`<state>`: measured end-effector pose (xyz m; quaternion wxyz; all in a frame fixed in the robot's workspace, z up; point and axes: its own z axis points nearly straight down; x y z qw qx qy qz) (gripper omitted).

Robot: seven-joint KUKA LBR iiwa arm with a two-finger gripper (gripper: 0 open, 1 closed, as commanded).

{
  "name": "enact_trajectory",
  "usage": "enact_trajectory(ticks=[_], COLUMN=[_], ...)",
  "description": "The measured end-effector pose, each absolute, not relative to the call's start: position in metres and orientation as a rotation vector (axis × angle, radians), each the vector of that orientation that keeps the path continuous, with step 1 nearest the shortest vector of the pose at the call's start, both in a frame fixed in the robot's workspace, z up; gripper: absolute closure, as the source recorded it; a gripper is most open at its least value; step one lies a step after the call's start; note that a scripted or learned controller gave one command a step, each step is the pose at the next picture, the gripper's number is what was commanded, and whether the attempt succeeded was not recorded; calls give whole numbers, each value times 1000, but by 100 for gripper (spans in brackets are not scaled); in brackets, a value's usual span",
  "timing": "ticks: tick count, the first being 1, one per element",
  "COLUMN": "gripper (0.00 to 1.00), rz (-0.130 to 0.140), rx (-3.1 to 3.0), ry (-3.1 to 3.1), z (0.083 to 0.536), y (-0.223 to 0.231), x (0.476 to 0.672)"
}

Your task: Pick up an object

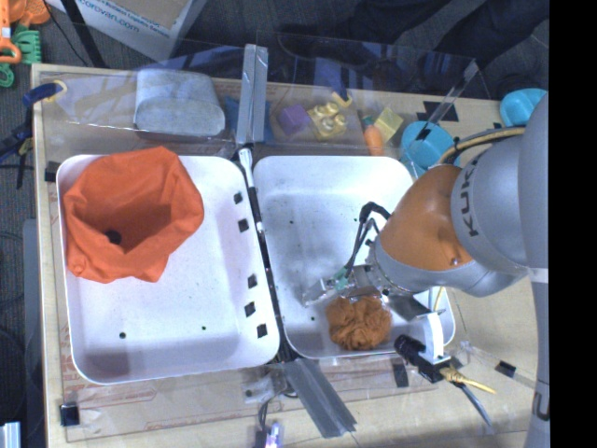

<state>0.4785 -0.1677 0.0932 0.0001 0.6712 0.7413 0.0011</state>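
Note:
A brown fuzzy lump (359,323) lies near the front edge of the right bin (308,203). My gripper (334,287) is low in that bin, just above and left of the lump and close to its top edge. I cannot make out whether it touches the lump. The grey arm with its orange band (424,227) reaches in from the right and covers the bin's right side. A crumpled orange cloth (131,213) fills the back left of the left bin (187,334).
Behind the bins, under a clear cover, sit a grey pad (179,104), a purple block (294,118), a yellow toy (328,117) and a blue cup (424,143). A ridge with black clips (254,269) divides the bins.

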Motion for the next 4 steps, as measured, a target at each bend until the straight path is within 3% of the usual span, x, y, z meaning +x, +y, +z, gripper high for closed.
enact_trajectory(ticks=[1,2,3,4], gripper=[100,0,100,0], rz=[6,6,7,7], rx=[2099,2099,2089,2088], ry=[2331,2331,2335,2336], z=[104,104,114,114], y=[-168,-168,-168,-168], x=[481,481,482,482])
